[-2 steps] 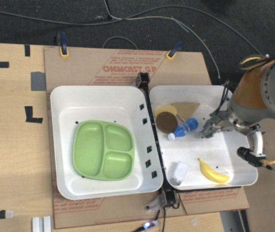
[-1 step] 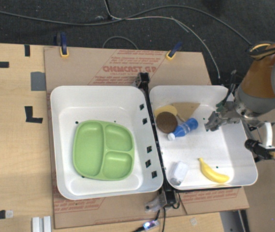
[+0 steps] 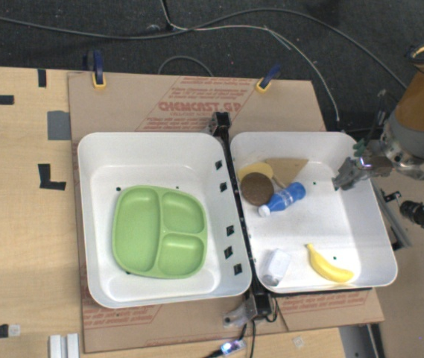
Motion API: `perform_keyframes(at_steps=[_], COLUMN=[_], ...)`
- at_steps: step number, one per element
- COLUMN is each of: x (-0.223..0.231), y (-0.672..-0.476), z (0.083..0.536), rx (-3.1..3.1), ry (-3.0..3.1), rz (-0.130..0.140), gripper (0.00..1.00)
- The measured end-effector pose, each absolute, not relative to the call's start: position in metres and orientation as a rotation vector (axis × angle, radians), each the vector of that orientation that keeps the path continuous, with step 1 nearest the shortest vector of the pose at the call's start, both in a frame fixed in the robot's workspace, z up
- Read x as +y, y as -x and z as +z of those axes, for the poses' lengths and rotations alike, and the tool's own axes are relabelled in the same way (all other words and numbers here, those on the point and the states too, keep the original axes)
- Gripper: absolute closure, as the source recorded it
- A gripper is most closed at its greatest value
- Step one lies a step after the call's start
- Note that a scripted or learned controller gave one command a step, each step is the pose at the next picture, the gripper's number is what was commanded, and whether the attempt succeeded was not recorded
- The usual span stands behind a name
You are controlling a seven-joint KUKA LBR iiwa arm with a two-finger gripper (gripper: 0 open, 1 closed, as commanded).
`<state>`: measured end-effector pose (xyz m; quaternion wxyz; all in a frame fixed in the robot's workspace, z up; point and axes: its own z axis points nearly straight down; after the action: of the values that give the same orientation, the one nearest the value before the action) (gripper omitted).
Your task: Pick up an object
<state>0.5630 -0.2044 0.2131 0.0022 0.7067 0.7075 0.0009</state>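
Camera view: blue bottle [image 3: 285,198] left of tool [image 3: 348,176]

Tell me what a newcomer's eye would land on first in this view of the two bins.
The big green divided plate lies alone in the left bin and draws the eye first. Next come the yellow banana near the right bin's front corner and the blue bottle lying beside a brown round object toward its back left. The pincer hangs at the right bin's far right edge.
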Motion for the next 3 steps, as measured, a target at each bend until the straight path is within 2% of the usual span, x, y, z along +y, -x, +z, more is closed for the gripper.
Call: perform_keyframes(at_steps=[1, 3], x=[-0.197, -0.086], y=[-0.570, -0.576], z=[0.261, 0.252], rx=[2.223, 2.228], ry=[-2.217, -2.217], rz=[0.001, -0.002], gripper=[1.00, 1.00])
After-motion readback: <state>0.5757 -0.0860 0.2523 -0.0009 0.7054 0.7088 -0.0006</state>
